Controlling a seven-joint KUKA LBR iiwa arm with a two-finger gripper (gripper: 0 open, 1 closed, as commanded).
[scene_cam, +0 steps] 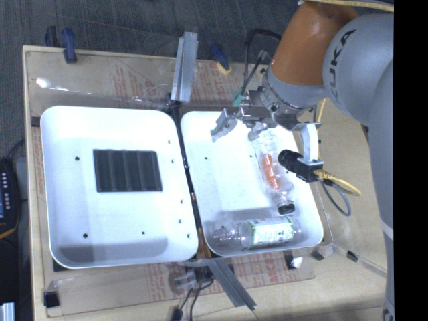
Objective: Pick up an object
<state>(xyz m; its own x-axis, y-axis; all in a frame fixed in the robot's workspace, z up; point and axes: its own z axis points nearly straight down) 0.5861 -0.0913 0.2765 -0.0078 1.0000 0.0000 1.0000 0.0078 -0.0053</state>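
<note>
The gripper (pixel 239 120) hangs over the upper part of the right bin (pixel 214 179), its two fingers spread apart with nothing between them, so it looks poised to descend for a grasp, not carrying anything. A clear bottle with an orange label (pixel 273 172) lies along the bin's right wall just beside it, and a second clear bottle with a white label (pixel 257 233) rests against the near wall, probably rolled there. The left bin (pixel 67 233) holds a dark ribbed tray (pixel 127 170) lying flat, well apart from the gripper
</note>
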